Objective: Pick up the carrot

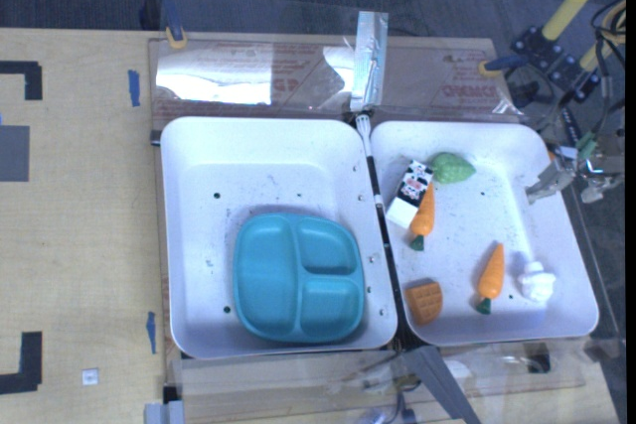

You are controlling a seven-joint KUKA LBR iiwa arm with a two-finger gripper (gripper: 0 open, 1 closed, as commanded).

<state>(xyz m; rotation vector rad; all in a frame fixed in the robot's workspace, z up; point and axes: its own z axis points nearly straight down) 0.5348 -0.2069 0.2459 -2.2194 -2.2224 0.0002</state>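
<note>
Two carrots are lying in the right bin [556,313]: one carrot [423,212] at ten o'clock; another carrot [490,275] centre; gripper [574,169] is hovering at three o'clock; jaw state I cannot tell.

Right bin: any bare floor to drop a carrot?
Right bin: bare floor between the two carrots, and along the front wall past the orange block. Crowded at the back-left: milk carton, green leafy toy. White lump fills the right-front corner.
</note>
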